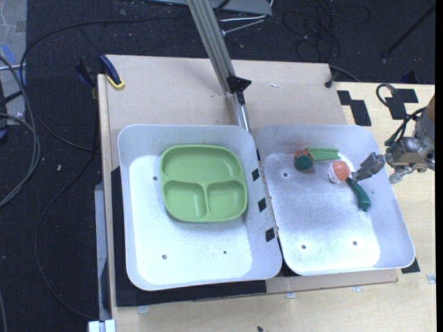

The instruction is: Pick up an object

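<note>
In the right bin [325,234] lie several small objects near its far side: a red and green piece [302,160], a light green stick [322,153], a red and white ball [338,171] and a dark green handle-shaped piece [361,194]. My gripper [385,170] hangs over the right bin's far right edge, just right of the ball and above the dark green piece. Its two fingers stand apart, so it is open, and nothing lies between them.
The left bin [194,254] holds a light green divided plate [204,183] in its far half. A slanted metal pole [211,33] rises from behind the seam between the bins. The grey arm [421,140] enters at the right edge.
</note>
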Available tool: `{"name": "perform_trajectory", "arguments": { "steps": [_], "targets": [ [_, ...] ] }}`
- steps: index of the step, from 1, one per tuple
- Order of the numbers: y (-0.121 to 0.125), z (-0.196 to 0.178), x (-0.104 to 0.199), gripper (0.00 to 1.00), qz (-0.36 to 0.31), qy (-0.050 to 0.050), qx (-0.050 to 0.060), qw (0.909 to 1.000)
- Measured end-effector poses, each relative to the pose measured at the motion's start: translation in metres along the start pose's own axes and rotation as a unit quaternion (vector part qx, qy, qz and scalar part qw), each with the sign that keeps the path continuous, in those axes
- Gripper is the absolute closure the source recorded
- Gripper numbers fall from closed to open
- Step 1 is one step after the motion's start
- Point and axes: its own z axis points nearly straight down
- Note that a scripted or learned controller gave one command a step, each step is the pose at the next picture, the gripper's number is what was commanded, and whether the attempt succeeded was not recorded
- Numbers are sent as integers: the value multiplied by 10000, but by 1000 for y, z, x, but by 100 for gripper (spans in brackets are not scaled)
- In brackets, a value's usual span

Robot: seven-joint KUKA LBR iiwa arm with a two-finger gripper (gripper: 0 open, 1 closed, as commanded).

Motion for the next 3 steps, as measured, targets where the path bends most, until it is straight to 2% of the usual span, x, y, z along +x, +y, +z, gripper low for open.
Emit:
{"name": "perform_trajectory", "arguments": {
  "steps": [1,2,3],
  "targets": [
    [4,59,-7,0,8,8,26,10000],
    [-5,120,-7,0,10,14,32,10000],
    [-4,147,-7,0,6,-10,-19,10000]
  ]
}}
